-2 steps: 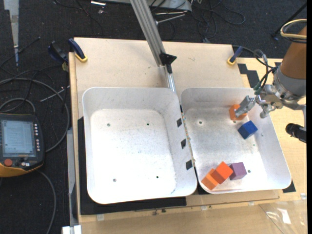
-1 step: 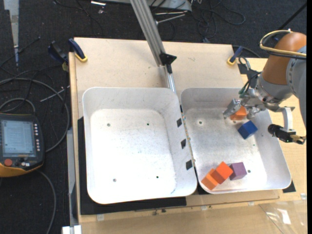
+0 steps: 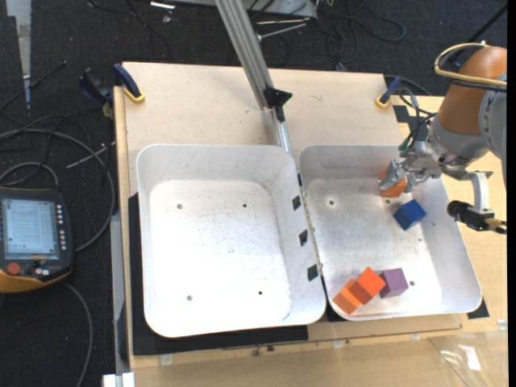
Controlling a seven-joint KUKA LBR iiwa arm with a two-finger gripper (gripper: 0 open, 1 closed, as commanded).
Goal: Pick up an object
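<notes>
White left bin (image 3: 218, 240) lies beside the right bin (image 3: 451, 293), where two orange blocks (image 3: 360, 289) touch a purple cube (image 3: 394, 281) near the front; further back the tool (image 3: 395, 182) pinches an orange piece (image 3: 393, 189), blue cube (image 3: 409, 214) just beside

A single fixed camera looks down from above the pale wooden bench (image 3: 242, 103) at a slant, far enough back to take in both shallow white plastic bins — the left bin (image 3: 153, 176) and the right bin (image 3: 451, 248) — side by side. The bench's far edge lies toward the top of the frame, with dark carpeted floor (image 3: 56, 55) beyond and to the left. The grey arm with its orange band (image 3: 472, 107) enters from the right edge.
</notes>
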